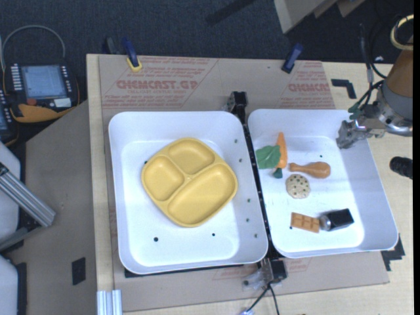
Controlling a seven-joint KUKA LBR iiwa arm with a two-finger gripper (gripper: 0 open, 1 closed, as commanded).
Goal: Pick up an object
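Note:
The right bin holds a toy carrot with green leaves, a brown drumstick, a speckled cookie, a tan wafer and a small black block. My gripper hangs at the bin's upper right edge, well to the right of the drumstick. Nothing shows between its fingers.
The left bin carries a yellow divided plate. Both bins rest on a cardboard sheet clamped at the back. A control pendant lies at the far left.

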